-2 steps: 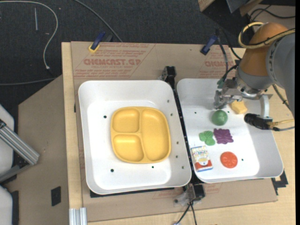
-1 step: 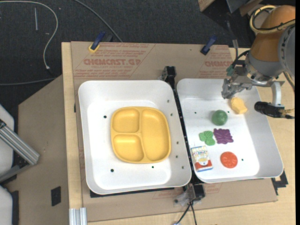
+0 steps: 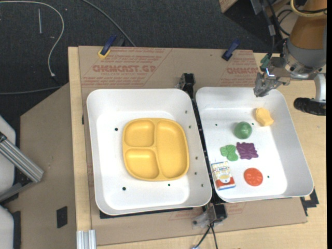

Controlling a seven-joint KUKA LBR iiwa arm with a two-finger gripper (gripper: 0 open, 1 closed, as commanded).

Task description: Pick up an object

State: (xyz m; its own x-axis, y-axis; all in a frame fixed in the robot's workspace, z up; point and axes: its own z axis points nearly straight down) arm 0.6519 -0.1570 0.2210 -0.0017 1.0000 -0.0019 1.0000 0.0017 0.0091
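Observation:
The right bin [image 3: 290, 154] holds several small objects: a yellow block [image 3: 264, 116], a green ball [image 3: 242, 129], a green leafy piece [image 3: 229, 152], a purple grape bunch [image 3: 247, 150], a red tomato-like disc [image 3: 253, 177] and a small white carton [image 3: 223, 174] at the bin's front left. My gripper [image 3: 262, 88] hangs over the bin's far right corner, above and behind the yellow block, with nothing seen between its fingers.
The left bin [image 3: 104, 139] carries a yellow three-compartment plate [image 3: 155, 149]. Black clamps [image 3: 187, 80] sit between the bins at the back. Blue clips [image 3: 107, 46] pin the cardboard base. Cables lie on the dark floor at the upper left.

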